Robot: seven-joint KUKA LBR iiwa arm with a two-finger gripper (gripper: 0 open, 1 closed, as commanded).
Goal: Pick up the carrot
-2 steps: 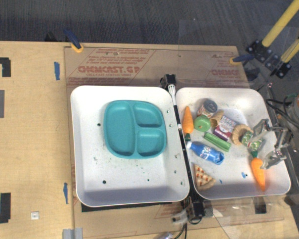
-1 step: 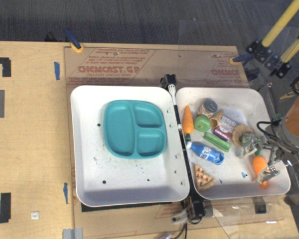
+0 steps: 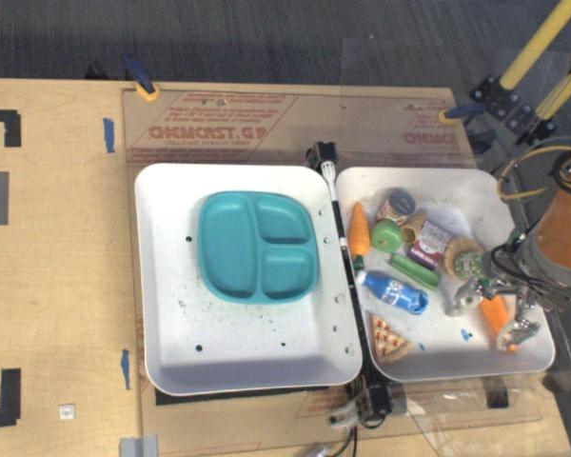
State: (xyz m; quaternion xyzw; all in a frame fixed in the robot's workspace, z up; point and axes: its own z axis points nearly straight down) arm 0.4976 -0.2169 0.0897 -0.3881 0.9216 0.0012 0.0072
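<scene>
Two orange things lie in the right bin [image 3: 438,184]. A long tapered carrot [image 3: 359,228] rests against the bin's left wall, pointing up and down. A shorter orange carrot-like piece [image 3: 495,315] lies near the bin's front right corner. My gripper [image 3: 492,313] reaches in from the right and hangs over that shorter piece. Its metal fingers [image 3: 463,295] stand apart on either side of the piece, open, with a gap showing. The long carrot is far to the gripper's left, untouched.
Around the long carrot lie a green fruit [image 3: 387,237], a tin can [image 3: 398,204], a green cucumber [image 3: 414,271], a blue bottle [image 3: 395,293], a purple packet [image 3: 430,243] and a pizza slice [image 3: 388,336]. The left bin [image 3: 171,331] holds a teal divided plate [image 3: 259,246].
</scene>
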